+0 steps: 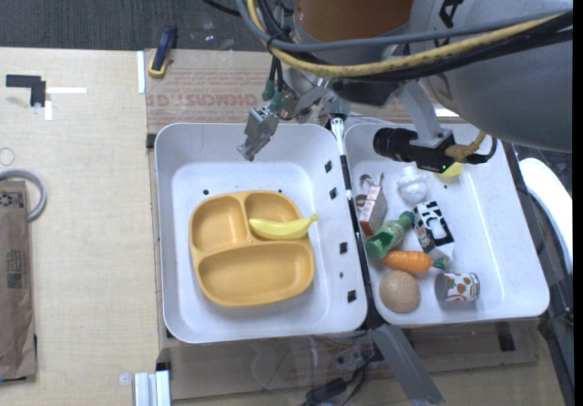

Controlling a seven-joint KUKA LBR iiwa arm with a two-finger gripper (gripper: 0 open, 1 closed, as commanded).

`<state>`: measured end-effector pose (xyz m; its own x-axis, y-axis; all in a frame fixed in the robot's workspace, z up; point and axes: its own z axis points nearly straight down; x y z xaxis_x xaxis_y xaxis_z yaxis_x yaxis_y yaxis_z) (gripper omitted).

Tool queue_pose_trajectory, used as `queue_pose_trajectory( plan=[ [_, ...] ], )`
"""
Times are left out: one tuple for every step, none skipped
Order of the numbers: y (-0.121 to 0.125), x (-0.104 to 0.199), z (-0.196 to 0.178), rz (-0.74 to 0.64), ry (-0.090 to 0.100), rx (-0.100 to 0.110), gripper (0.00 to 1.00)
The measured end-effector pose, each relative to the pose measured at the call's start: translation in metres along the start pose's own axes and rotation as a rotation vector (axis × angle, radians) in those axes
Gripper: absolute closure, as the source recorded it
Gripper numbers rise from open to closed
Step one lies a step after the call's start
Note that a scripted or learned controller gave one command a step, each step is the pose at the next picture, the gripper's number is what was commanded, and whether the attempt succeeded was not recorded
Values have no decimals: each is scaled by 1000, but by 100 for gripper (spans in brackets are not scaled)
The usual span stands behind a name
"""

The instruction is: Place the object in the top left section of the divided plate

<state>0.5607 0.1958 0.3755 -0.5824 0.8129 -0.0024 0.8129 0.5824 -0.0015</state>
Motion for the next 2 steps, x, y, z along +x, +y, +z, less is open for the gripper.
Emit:
queue_pose_trajectory(
  plan=[
    [-25,37,185,-120,2,1,0],
    [-28,39,201,-421,2,0,0]
  ],
)
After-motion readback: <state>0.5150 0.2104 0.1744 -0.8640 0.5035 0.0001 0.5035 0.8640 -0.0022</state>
